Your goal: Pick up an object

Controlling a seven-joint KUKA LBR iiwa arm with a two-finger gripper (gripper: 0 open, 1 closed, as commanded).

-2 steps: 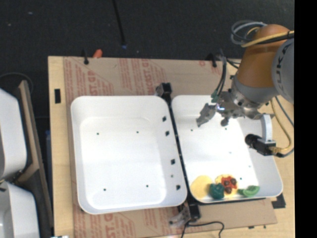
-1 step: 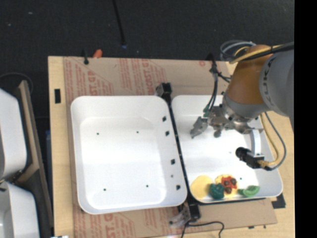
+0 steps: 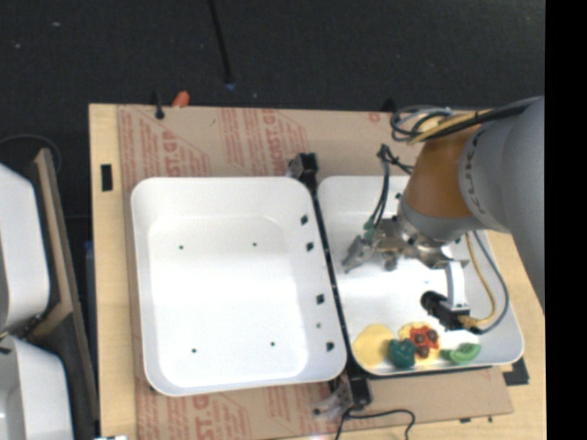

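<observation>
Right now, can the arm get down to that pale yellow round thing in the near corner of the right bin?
Probably yes. The end effector hangs over the right bin, and the pale yellow object lies uncovered below it in the picture. The bin wall and the teal object beside it could crowd the approach.

chunky grey arm (image 3: 509,168), orange band (image 3: 438,177) near the wrist, black and yellow cables looping off it

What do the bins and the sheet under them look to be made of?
Bins: likely moulded plastic, white and smooth, with rounded corners and a soft sheen on the walls. Sheet: looks like corrugated cardboard, matte tan with red printed lettering and a cut edge. Neither can be confirmed from the look alone.
</observation>
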